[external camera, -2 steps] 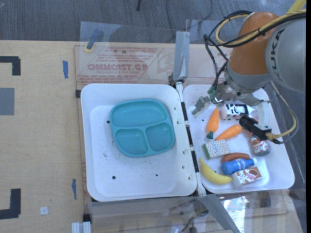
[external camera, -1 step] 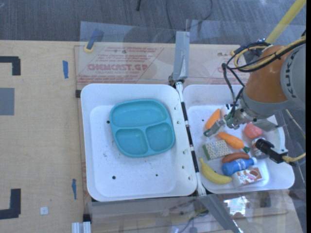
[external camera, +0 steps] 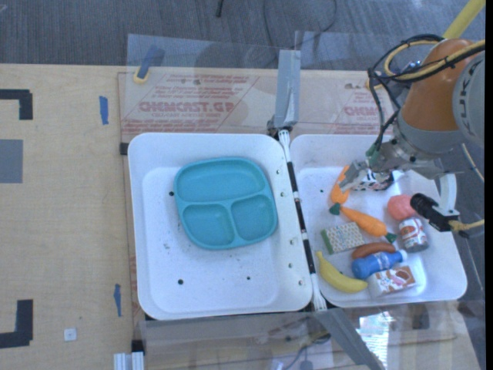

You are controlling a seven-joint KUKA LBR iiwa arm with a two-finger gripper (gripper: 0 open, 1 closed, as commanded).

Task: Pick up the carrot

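tool (external camera: 360, 174): low in the upper part of the right bin (external camera: 454, 280), reaching in from the right under the grey arm (external camera: 431, 129) with its orange band; whether it is open or closed cannot be told, and nothing can be seen gripped in it.
carrot (external camera: 363, 220): just below the tool, lying aslant, green end toward the tool's lower left, tip pointing down and right; apart from the tool.
orange piece (external camera: 339, 186): close on the tool's left, near the bin's left wall.
crowding below: green-and-tan packet (external camera: 341, 238) touching or almost touching the carrot's underside; sausage (external camera: 373, 249), blue bottle (external camera: 377, 264), banana (external camera: 340, 277) and white packet (external camera: 394, 280) packed further down toward the bin's near rim.
crowding right: pink lump (external camera: 401, 206) and small can (external camera: 413, 234) lower right of the tool, a black part of the arm over them.
open room: bare white floor above the tool, up to the far rim.
left bin (external camera: 154, 206): well to the tool's left, across the double rim between bins; holds a teal divided plate (external camera: 226, 202) with bare floor all round it.
bench (external camera: 62, 206): bare wood beyond the left bin.
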